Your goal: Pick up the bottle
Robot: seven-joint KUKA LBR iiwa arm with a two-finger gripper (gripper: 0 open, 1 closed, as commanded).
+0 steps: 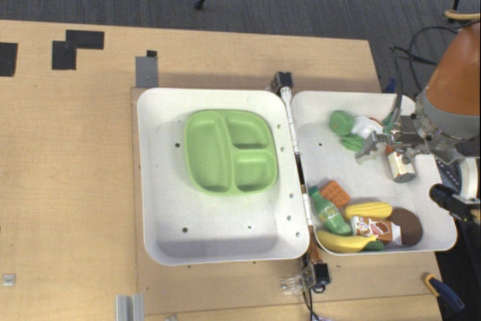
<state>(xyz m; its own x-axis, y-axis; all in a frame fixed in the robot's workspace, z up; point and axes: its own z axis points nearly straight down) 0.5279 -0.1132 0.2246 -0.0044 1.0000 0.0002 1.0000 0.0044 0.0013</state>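
While the arm [455, 83] is reaching in from the right edge of the frame, you are looking at its gripper [391, 146] hanging over the upper right part of the right bin [331, 165]. The metal parts are crowding together there, so you cannot tell whether the gripper is released or clenched, and nothing is showing clearly as grasped.

Just to the left of the gripper, a green lump [344, 124] is lying near the bin's upper edge, with something white [366, 127] sitting between it and the gripper.

You are finding the bottle [329, 213] well apart from the gripper, down in the lower left part of the same bin. It is green and is lying on its side, its cap end pointing toward the upper left. It is sitting in a cluster: an orange block [336, 194] is touching it from above, a yellow banana [368, 210] is lying just to its right, and a second banana [340, 240] is curving along the bin's bottom edge beneath it. A small red and white carton [373, 228] is resting between the bananas, and a brown rounded thing [408, 225] is sitting at the right end of the cluster.

Further left, the left bin [154, 184] is holding a green divided plate [229, 150] lying flat near its middle.
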